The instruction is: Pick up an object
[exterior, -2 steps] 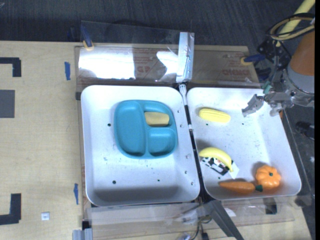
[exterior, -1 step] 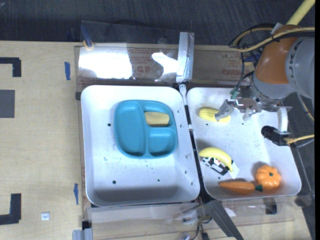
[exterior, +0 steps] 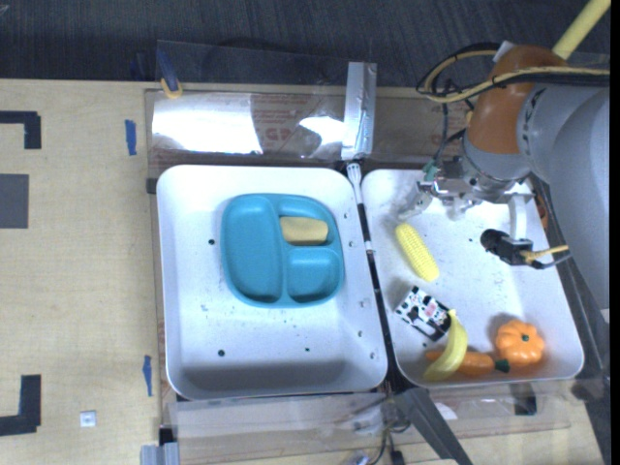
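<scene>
pincer: [exterior: 448, 198] low over the far end of the right bin [exterior: 572, 342]; can't tell if spread or pressed together, nothing seen in it
arm: [exterior: 542, 134] reaches in from the right, orange band above wrist
nearest target: corn cob [exterior: 417, 250], lying loose on the bin floor just beside the pincer, angled
handling: looks like a light, stiff plastic toy; rounded, ribbed, may roll
grip point: across the cob's middle, square to its long axis
other options: pumpkin [exterior: 518, 344], banana [exterior: 448, 350], carrot [exterior: 473, 363], cow-print block [exterior: 422, 310] clustered at near end, touching, harder to isolate
left bin: [exterior: 184, 356] blue divided plate [exterior: 254, 250] with yellow piece [exterior: 304, 230] in one compartment
</scene>
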`<action>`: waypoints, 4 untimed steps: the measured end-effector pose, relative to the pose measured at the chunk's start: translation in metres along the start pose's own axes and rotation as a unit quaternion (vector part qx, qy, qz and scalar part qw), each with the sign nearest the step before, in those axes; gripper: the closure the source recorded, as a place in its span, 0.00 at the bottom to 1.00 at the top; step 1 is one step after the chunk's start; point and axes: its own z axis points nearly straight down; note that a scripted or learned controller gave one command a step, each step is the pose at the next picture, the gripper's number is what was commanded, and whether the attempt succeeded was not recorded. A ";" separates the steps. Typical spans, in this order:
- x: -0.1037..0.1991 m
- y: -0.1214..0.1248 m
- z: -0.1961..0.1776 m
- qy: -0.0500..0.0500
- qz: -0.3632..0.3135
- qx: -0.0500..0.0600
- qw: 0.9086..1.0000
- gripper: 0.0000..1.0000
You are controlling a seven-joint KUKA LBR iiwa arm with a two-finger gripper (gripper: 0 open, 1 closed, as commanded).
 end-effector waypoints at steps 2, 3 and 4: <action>-0.072 -0.056 -0.003 0.000 0.101 0.003 0.995 0.00; -0.071 -0.055 -0.014 0.000 0.100 0.002 0.995 1.00; 0.048 0.000 -0.103 0.001 -0.103 -0.003 0.995 1.00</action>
